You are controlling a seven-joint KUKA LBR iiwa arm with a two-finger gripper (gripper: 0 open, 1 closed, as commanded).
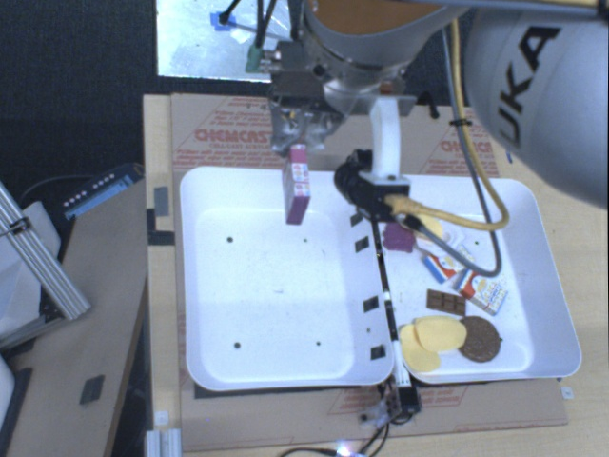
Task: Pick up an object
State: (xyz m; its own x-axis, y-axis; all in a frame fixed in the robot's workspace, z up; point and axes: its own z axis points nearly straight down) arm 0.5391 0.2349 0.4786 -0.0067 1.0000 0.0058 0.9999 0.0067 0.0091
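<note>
From the fixed overhead camera, the gripper [299, 143] hangs over the back edge of the left bin [214, 298], its fingers clamped on the top end of a small purple and white box [298, 188]. The box dangles straight below the fingertips, upright and lifted clear of the bin floor. The right bin [542, 284] lies to the right of the gripper and nearer the camera. In it, down and to the right of the gripper, lie a purple block [400, 238], a red, white and blue packet [447, 257], a small carton [486, 294], a dark chocolate bar [445, 302], yellow chips [430, 339] and a brown cookie [480, 339]. A yellow cable [476, 225] loops from the arm [381, 12] over that bin.
</note>
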